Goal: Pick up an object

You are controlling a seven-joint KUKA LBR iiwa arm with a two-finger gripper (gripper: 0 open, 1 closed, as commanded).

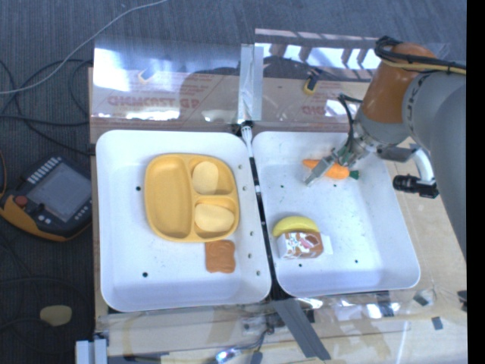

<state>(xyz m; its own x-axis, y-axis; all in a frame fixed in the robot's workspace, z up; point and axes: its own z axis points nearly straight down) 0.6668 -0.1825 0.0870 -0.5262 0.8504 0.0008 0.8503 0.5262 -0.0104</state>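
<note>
In the right bin (379, 233), near its far side, my gripper (321, 170) is down low, reaching in from the right. An orange carrot-like piece (339, 171) lies right at the gripper's tip, with orange showing on both sides of it. Whether the gripper touches or holds this piece is hidden. Nearer the front of the same bin a yellow banana (295, 224) rests against a small brown and white packet (304, 245), both well clear of the gripper.
The left bin (121, 226) holds a yellow divided tray (168, 197) with two pale round items (205, 177), and a brown biscuit-like piece (220, 257) in front of it. A clear plastic wall (250, 82) stands behind both bins. The arm's orange band (390, 86) is at the far right.
</note>
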